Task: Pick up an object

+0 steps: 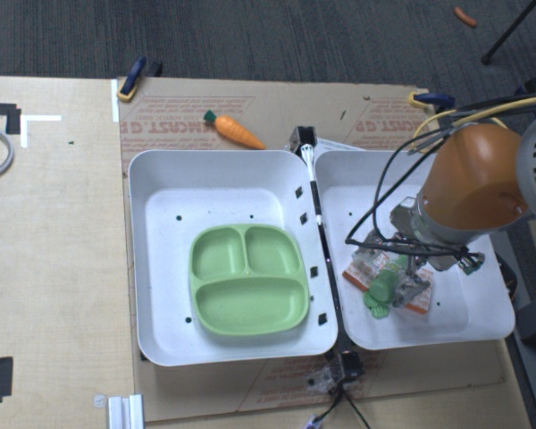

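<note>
A cardboard-covered bench bears two white bins. The gripper hangs low in the right bin, directly over a crinkled packet and a green object; wrist and cables hide the tips, so their state cannot be told. A smooth green divided plate sits well away. A centred, vertical descent would probably serve best.
</note>
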Robot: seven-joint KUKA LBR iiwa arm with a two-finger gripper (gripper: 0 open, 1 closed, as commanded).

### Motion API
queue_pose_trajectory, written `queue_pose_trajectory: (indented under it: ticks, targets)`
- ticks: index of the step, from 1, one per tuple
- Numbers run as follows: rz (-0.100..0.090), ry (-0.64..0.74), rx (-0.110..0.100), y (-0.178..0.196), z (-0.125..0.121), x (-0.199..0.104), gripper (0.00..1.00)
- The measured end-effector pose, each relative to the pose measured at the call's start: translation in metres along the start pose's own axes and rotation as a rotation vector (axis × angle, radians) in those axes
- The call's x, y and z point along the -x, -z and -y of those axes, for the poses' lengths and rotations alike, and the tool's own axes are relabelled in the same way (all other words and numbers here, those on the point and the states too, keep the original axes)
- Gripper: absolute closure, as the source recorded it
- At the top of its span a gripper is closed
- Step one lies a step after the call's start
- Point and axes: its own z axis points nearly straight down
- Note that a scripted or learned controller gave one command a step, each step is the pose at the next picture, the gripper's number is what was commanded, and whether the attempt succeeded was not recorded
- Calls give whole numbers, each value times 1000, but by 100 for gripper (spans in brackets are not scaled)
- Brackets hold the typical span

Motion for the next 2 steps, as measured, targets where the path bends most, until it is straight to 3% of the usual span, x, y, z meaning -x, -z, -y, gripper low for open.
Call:
queue_pose_trajectory:
  ticks: [1, 2]
  targets:
    - [3, 125, -3, 0, -6, -32, 0]
    - [9, 128, -6, 11, -5, -29, 100]
